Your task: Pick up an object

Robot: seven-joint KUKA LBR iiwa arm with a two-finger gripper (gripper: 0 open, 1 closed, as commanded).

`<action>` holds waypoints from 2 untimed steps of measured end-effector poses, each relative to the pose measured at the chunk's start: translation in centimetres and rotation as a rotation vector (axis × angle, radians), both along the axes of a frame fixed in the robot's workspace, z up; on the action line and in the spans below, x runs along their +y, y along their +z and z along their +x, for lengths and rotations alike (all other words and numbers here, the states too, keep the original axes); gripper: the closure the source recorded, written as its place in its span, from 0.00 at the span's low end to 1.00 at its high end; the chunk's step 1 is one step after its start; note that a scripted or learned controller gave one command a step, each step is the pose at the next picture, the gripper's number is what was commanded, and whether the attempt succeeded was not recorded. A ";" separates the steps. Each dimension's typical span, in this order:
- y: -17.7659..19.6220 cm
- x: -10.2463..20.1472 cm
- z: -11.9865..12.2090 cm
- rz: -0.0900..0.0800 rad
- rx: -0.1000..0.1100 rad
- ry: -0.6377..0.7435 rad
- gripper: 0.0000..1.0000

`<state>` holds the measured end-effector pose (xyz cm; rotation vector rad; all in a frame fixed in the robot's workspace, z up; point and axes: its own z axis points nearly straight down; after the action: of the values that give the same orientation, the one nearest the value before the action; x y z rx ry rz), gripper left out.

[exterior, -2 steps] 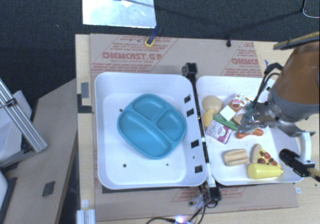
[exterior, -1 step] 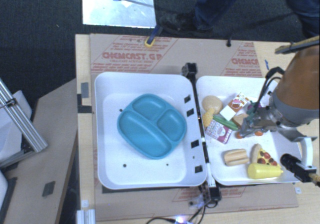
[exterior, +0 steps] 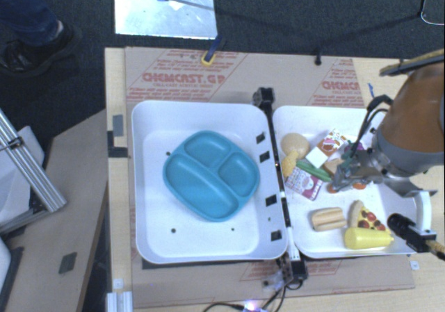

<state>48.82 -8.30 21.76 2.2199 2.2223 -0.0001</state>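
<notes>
The right bin (exterior: 306, 248) holds several toy foods. A beige round piece (exterior: 295, 144) lies at its left, beside a green strip (exterior: 314, 169) and a pink packet (exterior: 304, 183). A red-and-white carton (exterior: 332, 142) sits farther back. Toward the front lie a tan bun (exterior: 328, 218), a pizza slice (exterior: 363, 215) and a yellow piece (exterior: 366, 238). My gripper (exterior: 344, 178) hangs low over the middle of this bin, just right of the green strip and behind the bun. A small brown piece (exterior: 333, 165) sits right by it.
The left bin (exterior: 149, 234) holds a blue divided plate (exterior: 211, 174). A black-clipped divider (exterior: 272, 165) runs between the two bins. The arm's grey and orange body (exterior: 417, 123) covers the right bin's far right side.
</notes>
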 end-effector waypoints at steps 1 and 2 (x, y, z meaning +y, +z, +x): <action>-0.3 0.9 -0.2 0.000 -0.001 0.003 1.00; 1.3 1.4 0.6 0.000 -0.002 0.004 1.00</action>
<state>49.43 -6.95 23.10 2.2147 2.2255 0.0031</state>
